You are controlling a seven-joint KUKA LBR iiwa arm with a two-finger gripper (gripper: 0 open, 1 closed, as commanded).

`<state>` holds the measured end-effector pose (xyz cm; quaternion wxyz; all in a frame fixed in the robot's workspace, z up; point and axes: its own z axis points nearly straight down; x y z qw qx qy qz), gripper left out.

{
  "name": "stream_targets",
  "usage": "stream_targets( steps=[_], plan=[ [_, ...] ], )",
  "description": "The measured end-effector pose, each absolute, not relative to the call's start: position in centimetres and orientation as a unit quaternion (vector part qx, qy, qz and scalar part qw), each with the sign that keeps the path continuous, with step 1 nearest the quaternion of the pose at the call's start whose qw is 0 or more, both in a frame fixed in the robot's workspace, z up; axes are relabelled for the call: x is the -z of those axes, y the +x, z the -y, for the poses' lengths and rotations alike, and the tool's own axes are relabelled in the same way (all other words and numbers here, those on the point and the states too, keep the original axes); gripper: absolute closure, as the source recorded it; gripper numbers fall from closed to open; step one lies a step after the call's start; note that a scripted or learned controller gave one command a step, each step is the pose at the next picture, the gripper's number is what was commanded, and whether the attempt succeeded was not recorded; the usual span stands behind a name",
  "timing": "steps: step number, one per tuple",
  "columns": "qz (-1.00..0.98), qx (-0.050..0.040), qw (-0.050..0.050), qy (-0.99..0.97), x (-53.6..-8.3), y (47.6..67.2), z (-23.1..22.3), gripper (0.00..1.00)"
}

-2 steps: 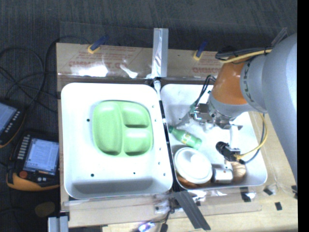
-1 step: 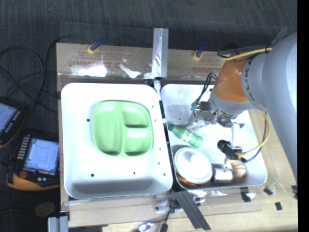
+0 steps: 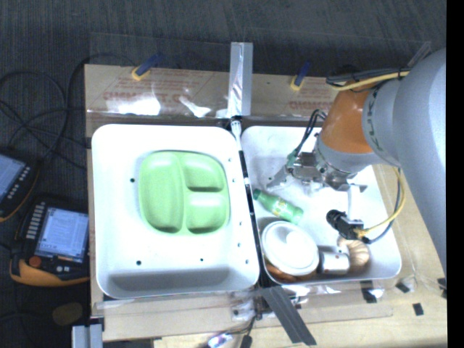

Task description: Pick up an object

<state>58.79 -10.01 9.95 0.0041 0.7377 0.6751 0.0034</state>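
Green bottle (image 3: pixel 279 205), lying on its side in the right bin (image 3: pixel 384 263), just below the gripper (image 3: pixel 313 174).
Gripper is seen lowered over the bin's upper middle; its opening cannot be told. White bowl (image 3: pixel 290 246) sits at the near edge. Green divided tray (image 3: pixel 184 191) rests in the left bin (image 3: pixel 116 267).

No text, label or number is legible anywhere on the bench (image 3: pixel 167 85).
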Motion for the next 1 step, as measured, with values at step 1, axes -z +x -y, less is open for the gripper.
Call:
stream_targets(
  steps=[1],
  plan=[
    [-0.708, -0.004, 0.007, 0.706, -9.06, 56.57, 10.08, 0.0]
  ],
)
